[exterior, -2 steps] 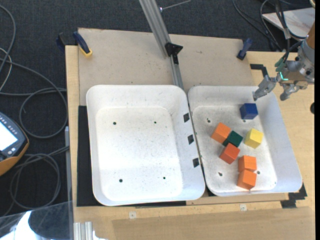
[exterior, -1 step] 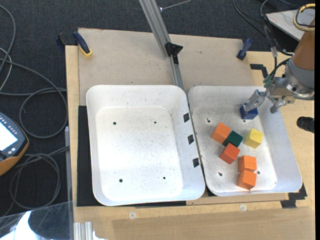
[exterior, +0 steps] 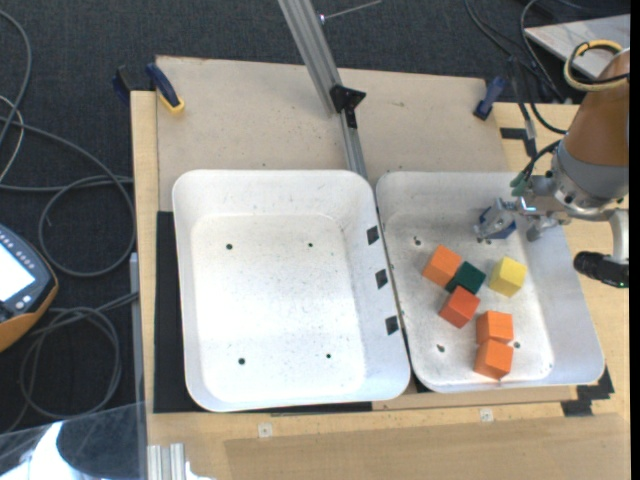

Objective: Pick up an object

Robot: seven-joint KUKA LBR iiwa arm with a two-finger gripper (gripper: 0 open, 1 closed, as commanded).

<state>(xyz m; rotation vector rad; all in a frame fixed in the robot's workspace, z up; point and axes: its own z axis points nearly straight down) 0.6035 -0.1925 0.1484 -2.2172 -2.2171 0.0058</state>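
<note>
Several small blocks lie in the right bin (exterior: 566, 360): an orange one (exterior: 441, 265), a dark green one (exterior: 466, 277) touching it, a yellow one (exterior: 508, 276), an orange-red one (exterior: 459, 308), and two orange ones (exterior: 494, 326) (exterior: 491, 359) stacked towards the front. My gripper (exterior: 512, 226) hangs over the back part of this bin, just behind the yellow and green blocks. Its fingers (exterior: 491, 222) are spread apart with nothing between them.
The left bin (exterior: 270, 288) sits beside the right one, with a row of black clips along the shared rim (exterior: 383, 278). A slanted metal rail (exterior: 320, 58) runs down from the back. Blue clamps (exterior: 166, 88) (exterior: 489, 96) hold the board's far corners.
</note>
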